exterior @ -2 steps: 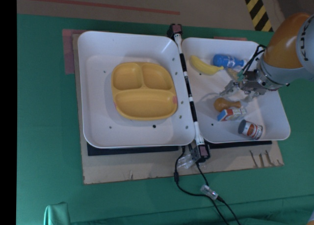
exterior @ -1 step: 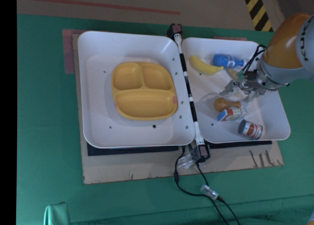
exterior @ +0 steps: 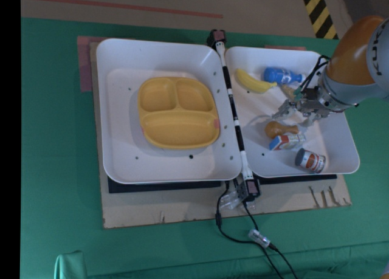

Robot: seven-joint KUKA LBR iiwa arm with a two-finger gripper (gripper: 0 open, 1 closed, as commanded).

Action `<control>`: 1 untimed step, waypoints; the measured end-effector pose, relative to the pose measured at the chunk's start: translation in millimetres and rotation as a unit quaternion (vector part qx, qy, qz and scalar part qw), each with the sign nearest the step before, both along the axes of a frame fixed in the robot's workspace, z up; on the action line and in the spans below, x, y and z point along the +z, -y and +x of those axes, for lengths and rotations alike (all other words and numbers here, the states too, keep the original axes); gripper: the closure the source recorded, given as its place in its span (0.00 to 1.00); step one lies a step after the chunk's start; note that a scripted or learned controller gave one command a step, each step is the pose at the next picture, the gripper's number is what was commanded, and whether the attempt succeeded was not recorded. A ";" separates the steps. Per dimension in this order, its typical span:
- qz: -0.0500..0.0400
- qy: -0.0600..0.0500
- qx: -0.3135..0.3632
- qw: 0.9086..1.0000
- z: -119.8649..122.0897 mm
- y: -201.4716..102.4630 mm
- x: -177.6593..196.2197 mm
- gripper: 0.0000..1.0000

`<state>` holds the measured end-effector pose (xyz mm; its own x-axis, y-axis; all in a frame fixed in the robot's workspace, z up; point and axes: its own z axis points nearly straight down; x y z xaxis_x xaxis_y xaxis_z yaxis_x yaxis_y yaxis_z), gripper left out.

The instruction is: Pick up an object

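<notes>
Seen from above, two white bins sit side by side on the counter. The gripper (exterior: 299, 111), fingers spread and holding nothing, hangs over the right bin (exterior: 340, 150) among a banana (exterior: 251, 81), blue bottle (exterior: 281, 76), can (exterior: 310, 161) and carton (exterior: 285, 142). A yellow divided plate (exterior: 177, 112) fills the left bin (exterior: 121, 162).

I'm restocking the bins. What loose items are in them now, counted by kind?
Divided plate: 1
Banana: 1
Blue bottle: 1
Brown drumstick-like toy: 1
Red-and-white carton: 1
Can: 1
Total: 6
</notes>
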<state>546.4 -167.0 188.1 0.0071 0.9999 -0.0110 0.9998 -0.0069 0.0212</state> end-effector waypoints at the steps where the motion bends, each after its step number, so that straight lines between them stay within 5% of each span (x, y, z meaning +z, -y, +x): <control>1: 0.000 0.000 0.000 1.000 0.0 0.0 0.0 0.00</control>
